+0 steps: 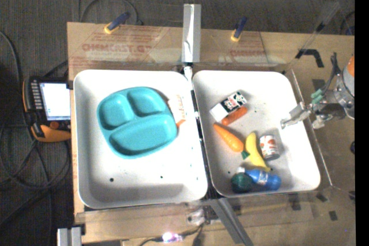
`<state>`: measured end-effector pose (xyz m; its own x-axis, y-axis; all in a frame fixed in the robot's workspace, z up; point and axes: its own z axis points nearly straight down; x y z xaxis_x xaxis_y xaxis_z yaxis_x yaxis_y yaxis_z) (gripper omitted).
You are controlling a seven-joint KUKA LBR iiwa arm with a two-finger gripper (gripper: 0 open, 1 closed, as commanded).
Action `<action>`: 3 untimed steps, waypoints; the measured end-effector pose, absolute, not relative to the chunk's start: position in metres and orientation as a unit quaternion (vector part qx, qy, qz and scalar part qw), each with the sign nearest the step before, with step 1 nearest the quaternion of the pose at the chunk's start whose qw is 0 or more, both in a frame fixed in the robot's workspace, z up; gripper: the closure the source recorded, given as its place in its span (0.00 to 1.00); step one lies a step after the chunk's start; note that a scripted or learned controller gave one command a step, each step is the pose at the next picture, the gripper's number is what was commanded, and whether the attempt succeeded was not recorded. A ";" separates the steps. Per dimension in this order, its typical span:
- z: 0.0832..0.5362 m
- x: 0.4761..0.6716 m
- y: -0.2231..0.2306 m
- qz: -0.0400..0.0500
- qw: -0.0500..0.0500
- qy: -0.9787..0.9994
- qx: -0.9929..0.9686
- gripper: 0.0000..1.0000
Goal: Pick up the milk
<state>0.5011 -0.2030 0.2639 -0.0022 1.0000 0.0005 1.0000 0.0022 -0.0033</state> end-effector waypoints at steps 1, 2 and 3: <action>0.209 0.595 -0.159 0.001 0.001 -0.748 -0.664 0.00; 0.259 0.622 -0.194 0.001 -0.001 -0.764 -0.645 0.00; 0.199 0.669 -0.161 0.001 0.000 -0.781 -0.625 0.00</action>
